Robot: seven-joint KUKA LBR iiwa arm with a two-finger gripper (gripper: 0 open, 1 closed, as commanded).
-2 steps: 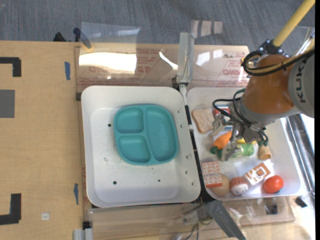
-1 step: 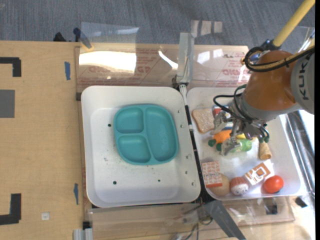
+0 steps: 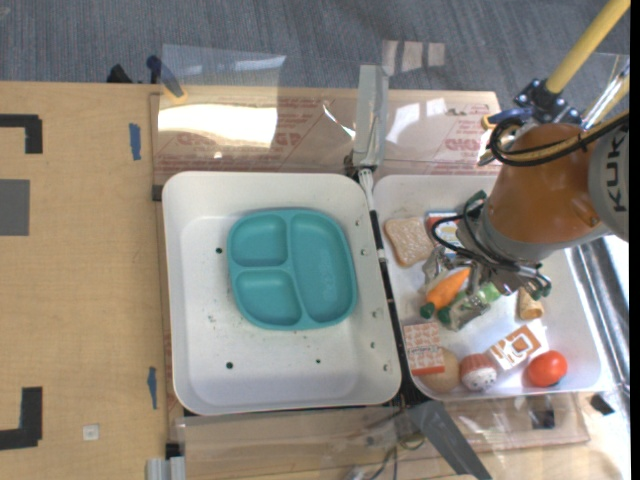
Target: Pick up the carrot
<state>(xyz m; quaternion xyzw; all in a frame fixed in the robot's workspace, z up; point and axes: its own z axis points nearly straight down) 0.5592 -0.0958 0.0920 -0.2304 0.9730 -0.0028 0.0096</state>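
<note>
The carrot (image 3: 447, 288) is orange with a green end and lies tilted in the right bin (image 3: 585, 308), left of the bin's middle. My gripper (image 3: 462, 280) reaches down from under the arm's orange band (image 3: 540, 193) and sits right at the carrot, touching or nearly touching it. The wrist hides part of the gripper and the objects under it.
Around the carrot lie a toast slice (image 3: 405, 238), a green-topped item (image 3: 482, 296), a red and white packet (image 3: 423, 346), a small box (image 3: 515, 348), a round white piece (image 3: 478, 372) and a red tomato (image 3: 546, 368). The left bin (image 3: 195, 298) holds a teal divided plate (image 3: 293, 268).
</note>
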